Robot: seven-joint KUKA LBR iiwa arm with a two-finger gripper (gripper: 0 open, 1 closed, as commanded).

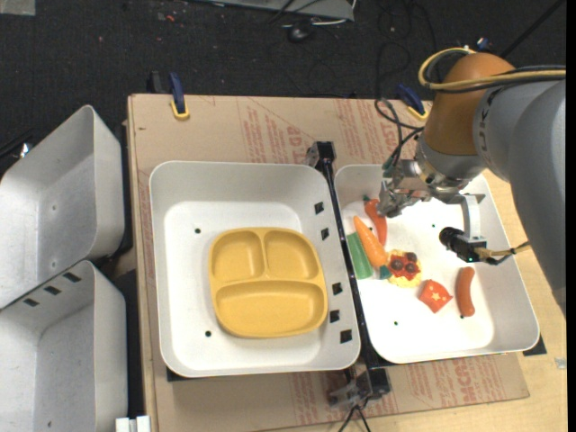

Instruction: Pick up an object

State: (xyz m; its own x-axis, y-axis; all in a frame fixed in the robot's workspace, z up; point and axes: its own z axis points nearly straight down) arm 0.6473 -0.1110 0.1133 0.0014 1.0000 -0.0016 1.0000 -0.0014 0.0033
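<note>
Landmark: the right bin (504, 327), white and shallow, on the surface (225, 120); all places below are given against it.
Sausage (464, 292): nearest item, towards the bin's near right side; long axis runs near to far, almost straight up the view.
Red block (435, 295): just left of the sausage, apart from it.
Yellow piece with dark berries (403, 268): near the bin's middle, a little farther than the red block.
Green stick (359, 255): along the bin's left wall, long axis near to far.
Carrot (369, 241): touching the green stick's right side, long axis tilted, its far end pointing up and left.
Red pepper (377, 220): just beyond the carrot, slanted the same way, far end under the gripper.
Gripper (393, 201): low over the bin's far left part, above the pepper's far end; cannot tell how far it is open, nothing visibly held.
Yellow divided plate (268, 282): in the left bin (171, 205), beside the landmark.
</note>
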